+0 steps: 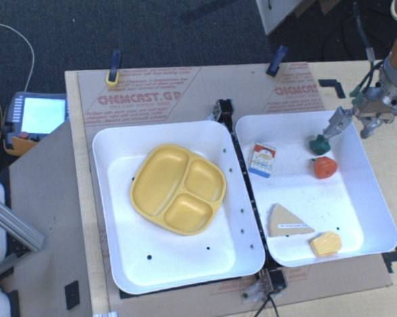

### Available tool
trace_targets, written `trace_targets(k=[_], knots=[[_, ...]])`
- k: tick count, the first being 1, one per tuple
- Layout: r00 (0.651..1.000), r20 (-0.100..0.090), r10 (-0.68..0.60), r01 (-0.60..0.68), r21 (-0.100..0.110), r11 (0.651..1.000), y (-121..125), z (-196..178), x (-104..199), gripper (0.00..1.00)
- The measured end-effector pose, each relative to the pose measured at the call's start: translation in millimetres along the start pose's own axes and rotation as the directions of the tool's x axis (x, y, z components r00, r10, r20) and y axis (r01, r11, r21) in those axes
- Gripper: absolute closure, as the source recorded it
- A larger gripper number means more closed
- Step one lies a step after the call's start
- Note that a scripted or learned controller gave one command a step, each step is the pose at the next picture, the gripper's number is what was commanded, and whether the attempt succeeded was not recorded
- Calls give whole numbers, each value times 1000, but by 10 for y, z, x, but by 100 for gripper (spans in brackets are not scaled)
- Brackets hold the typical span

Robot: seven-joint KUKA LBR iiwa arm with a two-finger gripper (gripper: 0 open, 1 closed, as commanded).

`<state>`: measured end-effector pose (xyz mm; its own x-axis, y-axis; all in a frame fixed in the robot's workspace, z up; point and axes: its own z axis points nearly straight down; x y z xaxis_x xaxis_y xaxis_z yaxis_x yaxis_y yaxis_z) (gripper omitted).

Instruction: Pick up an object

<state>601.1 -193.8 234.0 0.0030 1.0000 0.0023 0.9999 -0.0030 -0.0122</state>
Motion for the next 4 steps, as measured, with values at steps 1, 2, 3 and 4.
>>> trace_targets(k=[1,2,3,4], knots=[[1000,3,-3,3,-13,1000,26,-73,5,0],[1000,1,-4,4,-6,1000,39,365,54,0],[1000,0,-5,5,-5,1000,32,881,162,0],[1000,0,-3,3,-4,1000,-2,1524,162,0]])
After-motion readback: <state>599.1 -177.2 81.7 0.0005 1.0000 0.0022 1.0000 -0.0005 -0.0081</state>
